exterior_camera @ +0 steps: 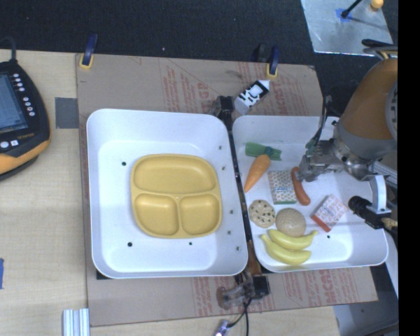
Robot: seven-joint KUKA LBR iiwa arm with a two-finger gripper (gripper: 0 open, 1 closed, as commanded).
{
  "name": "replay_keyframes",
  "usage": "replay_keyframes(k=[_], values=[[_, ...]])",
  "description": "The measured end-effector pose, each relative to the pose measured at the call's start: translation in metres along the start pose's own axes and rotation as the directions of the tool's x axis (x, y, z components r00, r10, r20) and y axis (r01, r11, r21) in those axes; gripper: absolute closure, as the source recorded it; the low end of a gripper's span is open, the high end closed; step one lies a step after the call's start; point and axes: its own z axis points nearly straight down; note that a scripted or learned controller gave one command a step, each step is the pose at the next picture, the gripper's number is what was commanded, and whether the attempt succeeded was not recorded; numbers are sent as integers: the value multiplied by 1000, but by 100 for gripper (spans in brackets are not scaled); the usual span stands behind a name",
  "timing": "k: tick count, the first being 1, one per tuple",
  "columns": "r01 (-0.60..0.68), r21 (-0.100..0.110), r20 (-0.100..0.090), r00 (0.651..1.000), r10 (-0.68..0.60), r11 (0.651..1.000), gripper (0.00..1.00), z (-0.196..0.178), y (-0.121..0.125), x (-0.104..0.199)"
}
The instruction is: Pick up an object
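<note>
Two white bins sit side by side on a cardboard sheet. The left bin [105,187] carries a yellow divided tray [176,194] with three compartments, lying flat near the middle.

The right bin [364,254] holds a clutter of small play-food items. A carrot [257,172] with a green top lies at a slant near the bin's left wall. Just right of it is a small patterned packet [281,185], and beside that a red-orange sausage [300,187], short and rounded at the ends, lying almost lengthwise up the bin. Lower down: a chocolate-chip cookie [262,213], a round tan bun [290,222] touching the cookie's right side, and a pair of yellow bananas [288,246] at the front edge. A red-and-white wrapped packet [330,211] lies to the right of the bun.

The gripper [309,168] comes in from the right, low over the right bin, its tip just above the upper end of the sausage. Whether the fingers are spread or closed cannot be told; nothing is visibly held between them.

A handheld control tablet [10,121] rests on the bench at far left
</note>
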Motion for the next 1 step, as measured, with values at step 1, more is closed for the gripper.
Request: replay_keyframes(k=[1], values=[[0,0,0,1000,0,1000,0,0,0,0]])
